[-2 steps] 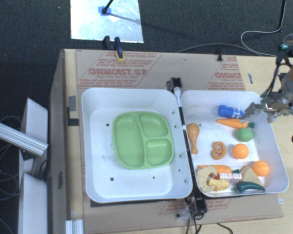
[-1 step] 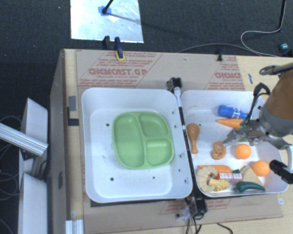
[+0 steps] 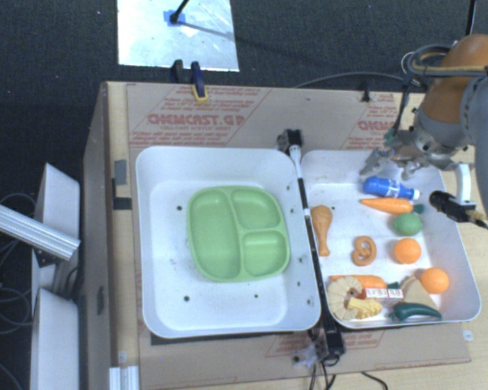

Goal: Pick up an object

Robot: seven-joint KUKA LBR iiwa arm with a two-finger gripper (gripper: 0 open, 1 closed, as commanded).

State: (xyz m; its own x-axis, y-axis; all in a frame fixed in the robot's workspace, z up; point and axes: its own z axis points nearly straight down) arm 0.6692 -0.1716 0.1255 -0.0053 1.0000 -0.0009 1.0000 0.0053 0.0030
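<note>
The right bin [image 3: 342, 177] holds several toy foods. A blue bottle [image 3: 388, 188] lies at its far side, with an orange carrot [image 3: 388, 205] just in front of it and a green ball [image 3: 407, 224] beside that. My gripper [image 3: 390, 166] hangs at the bin's far right edge, just behind the blue bottle. Its fingers look spread apart, with nothing between them. Nearer the front lie a pretzel [image 3: 363, 251], an orange [image 3: 406, 251], a second orange [image 3: 433, 280] and a drumstick [image 3: 320, 227].
The left bin [image 3: 167, 299] holds a green divided plate [image 3: 237, 232]. A small plate of mixed food pieces [image 3: 362, 296] and a dark green piece [image 3: 415, 313] sit at the right bin's front. A divider rail [image 3: 305, 218] runs between the bins.
</note>
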